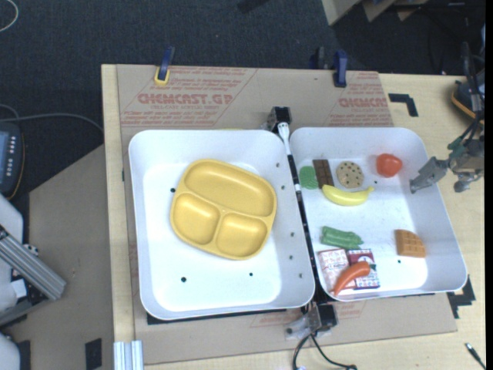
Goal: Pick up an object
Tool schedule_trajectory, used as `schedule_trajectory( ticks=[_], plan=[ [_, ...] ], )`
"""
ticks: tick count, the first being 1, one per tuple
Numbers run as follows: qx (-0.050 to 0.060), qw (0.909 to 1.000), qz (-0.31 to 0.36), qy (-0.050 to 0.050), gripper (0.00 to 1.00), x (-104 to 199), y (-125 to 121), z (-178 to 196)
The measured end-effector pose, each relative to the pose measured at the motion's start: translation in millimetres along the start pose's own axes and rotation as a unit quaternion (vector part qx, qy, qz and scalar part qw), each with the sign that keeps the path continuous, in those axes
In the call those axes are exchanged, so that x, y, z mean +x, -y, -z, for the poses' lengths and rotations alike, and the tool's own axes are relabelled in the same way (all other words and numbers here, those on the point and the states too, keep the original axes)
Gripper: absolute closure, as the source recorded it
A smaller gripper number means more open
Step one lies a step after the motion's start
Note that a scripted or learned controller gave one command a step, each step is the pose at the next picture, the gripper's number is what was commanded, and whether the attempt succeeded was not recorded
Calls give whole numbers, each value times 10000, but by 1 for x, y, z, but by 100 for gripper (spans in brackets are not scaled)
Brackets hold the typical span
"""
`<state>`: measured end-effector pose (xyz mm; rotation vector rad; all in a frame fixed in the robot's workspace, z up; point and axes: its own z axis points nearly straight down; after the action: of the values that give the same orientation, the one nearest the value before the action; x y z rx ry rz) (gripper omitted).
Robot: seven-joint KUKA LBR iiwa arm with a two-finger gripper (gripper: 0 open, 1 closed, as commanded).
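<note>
Lying mid-right bin [431, 272], the yellow banana [346, 196] looks light, rigid and slick; gripping across its narrow middle seems safest. The end effector [428, 176] hovers nearby; its grasp state is unclear.

The desk [115, 206] has a brown sheet [185, 97] on top with red letters on it. Two white bins sit on it, touching side by side: the left bin [146, 206] and the right bin [451, 237]. A yellow plate [223, 208] with three parts lies flat in the middle of the left bin. A yellow clamp [162, 73] and a blue clamp [340, 68] grip the far edge of the desk. A black clip [280, 118] sits where the bins meet at the far side. Some wires [316, 345] hang at the near edge. The floor [62, 37] around the desk is dark. A grey metal bar [31, 264] lies on the left.
</note>
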<state>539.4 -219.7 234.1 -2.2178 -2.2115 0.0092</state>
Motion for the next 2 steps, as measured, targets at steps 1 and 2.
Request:
schedule_trajectory(
  ticks=[1, 2],
  plan=[
    [-59, 10000, 15, 17, 0, 0, -3, 6],
    [-21, 10000, 13, -2, 0, 3, 2, -57]
  ],
)
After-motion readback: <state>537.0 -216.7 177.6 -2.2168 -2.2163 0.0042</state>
